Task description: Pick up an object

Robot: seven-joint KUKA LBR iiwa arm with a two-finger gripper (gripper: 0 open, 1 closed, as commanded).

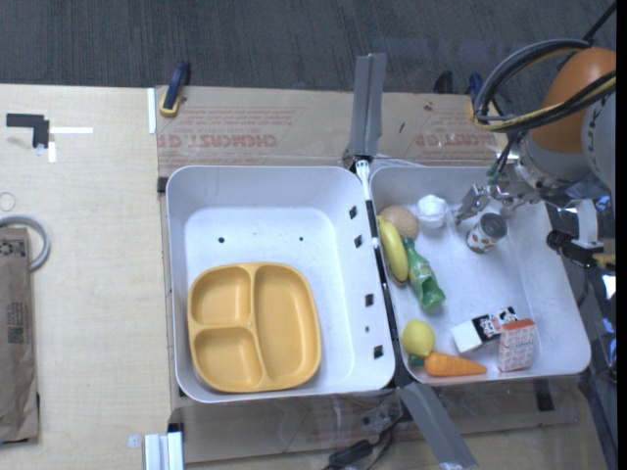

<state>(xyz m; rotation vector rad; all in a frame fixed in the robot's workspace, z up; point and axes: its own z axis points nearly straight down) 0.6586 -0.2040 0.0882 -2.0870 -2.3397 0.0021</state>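
The gripper (482,215) hangs at the upper right; its state I cannot tell. The banana (394,250) seems light, soft; grasp its middle.

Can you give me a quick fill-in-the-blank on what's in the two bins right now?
1. The yellow divided plate lies in the ____ bin.
2. The banana lies beside a ____ bottle, in the right bin.
3. The carrot lies just below the ____.
4. The gripper is over the ____ bin.

Missing words: left; green; lemon; right
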